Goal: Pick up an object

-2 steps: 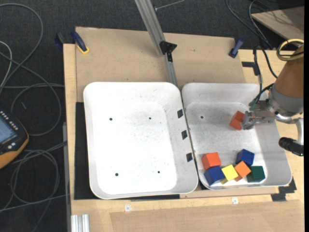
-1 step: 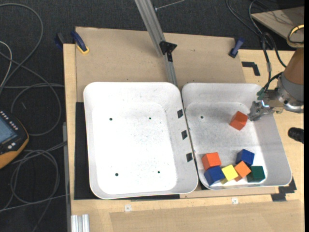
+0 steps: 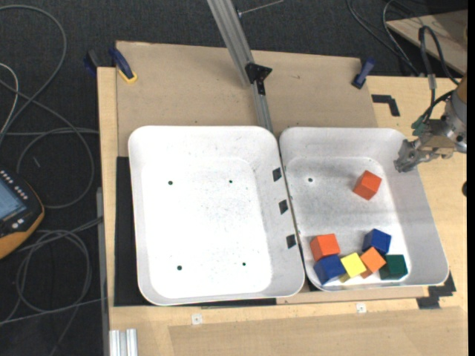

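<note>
camera view: lone orange wooden-looking cube (image 3: 367,185) in right white bin (image 3: 423,199), toward counter's far right corner. probably light, rigid; best pinched across flat opposite faces. claw (image 3: 407,159) state unreadable, nothing held.

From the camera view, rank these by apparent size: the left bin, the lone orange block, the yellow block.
1. left bin, by far the largest
2. lone orange block
3. yellow block

The two blocks look nearly alike; the yellow is partly crowded by neighbours, so that ranking is unsure.

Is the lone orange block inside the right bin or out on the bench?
Inside. The orange block rests on the floor of the right bin, apart from the cluster of blocks at its near edge.
</note>
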`<state>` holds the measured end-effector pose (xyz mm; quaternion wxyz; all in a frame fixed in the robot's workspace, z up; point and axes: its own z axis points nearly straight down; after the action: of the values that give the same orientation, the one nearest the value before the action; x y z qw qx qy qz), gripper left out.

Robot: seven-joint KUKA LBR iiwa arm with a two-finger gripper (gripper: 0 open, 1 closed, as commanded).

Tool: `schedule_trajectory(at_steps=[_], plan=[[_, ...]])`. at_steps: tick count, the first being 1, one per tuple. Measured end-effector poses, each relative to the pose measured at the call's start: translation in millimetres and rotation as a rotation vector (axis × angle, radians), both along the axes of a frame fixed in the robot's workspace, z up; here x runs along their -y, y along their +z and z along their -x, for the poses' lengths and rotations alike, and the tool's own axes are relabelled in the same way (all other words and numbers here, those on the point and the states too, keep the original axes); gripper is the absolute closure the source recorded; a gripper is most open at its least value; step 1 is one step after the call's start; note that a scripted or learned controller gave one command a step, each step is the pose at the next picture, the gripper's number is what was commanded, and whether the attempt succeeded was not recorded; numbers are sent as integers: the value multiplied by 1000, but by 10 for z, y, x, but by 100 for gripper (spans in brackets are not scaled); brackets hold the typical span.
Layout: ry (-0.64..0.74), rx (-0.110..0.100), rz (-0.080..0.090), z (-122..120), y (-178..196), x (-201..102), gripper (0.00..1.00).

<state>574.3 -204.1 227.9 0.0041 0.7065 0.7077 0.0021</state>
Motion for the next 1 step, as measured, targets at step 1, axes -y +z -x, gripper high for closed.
schedule_trajectory(at_steps=[1], plan=[[0,-1,0,-16,471,3,100]])
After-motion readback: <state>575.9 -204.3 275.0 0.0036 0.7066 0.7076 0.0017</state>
